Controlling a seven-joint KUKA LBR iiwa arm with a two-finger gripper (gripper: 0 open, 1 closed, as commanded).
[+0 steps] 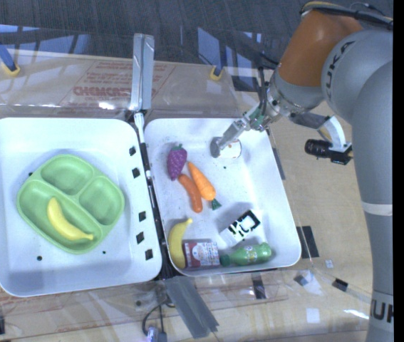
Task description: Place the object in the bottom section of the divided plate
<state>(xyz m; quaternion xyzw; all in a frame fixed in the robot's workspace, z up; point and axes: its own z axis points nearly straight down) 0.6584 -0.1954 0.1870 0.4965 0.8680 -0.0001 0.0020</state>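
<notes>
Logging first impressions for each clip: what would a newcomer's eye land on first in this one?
Most likely the light green divided plastic plate in the left white bin, with a yellow toy banana lying in its bottom section. Next, the grey arm with its orange band reaching in from the right, its gripper low over the far part of the right white bin. That bin holds a purple grape bunch, two orange carrots and other toys.

Green plate [95, 191]; yellow banana [66, 221]; purple grapes [177, 161]
</notes>
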